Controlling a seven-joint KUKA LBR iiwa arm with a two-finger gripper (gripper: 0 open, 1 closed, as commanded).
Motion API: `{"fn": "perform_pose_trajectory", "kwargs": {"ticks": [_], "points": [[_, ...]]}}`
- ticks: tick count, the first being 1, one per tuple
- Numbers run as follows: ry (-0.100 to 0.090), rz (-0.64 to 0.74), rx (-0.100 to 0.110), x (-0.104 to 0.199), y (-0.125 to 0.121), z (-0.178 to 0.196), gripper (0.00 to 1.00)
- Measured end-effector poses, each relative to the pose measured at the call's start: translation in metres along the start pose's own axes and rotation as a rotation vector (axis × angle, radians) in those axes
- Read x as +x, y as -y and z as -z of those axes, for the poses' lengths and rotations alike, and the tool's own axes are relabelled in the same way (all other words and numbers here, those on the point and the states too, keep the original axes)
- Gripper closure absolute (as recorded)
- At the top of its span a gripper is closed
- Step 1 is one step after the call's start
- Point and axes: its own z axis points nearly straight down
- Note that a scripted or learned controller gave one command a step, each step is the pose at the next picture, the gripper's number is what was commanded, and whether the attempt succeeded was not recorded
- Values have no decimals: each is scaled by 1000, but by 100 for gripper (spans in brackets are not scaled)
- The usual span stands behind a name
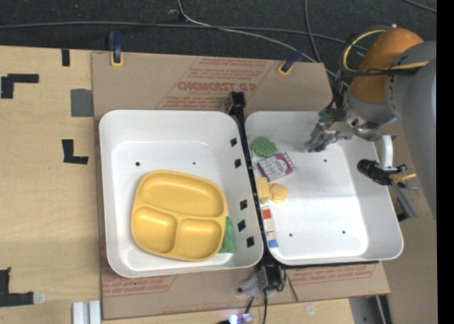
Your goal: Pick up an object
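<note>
gripper [320,136] over right bin [333,202]

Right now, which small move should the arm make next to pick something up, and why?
Probably move the gripper left and toward the near side, over the small items along the right bin's left wall, such as the purple packet; it holds nothing.

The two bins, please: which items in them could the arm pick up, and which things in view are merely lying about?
Could be picked:
yellow tray
green disc
purple packet
yellow toy

Lying about:
blue clamp
cables
cardboard sheet
</note>
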Motion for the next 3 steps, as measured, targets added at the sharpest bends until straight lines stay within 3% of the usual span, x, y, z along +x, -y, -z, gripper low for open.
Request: {"fn": "perform_pose_trajectory", "kwargs": {"ticks": [3], "points": [[-4, -1, 5, 16, 7, 162, 100]]}}
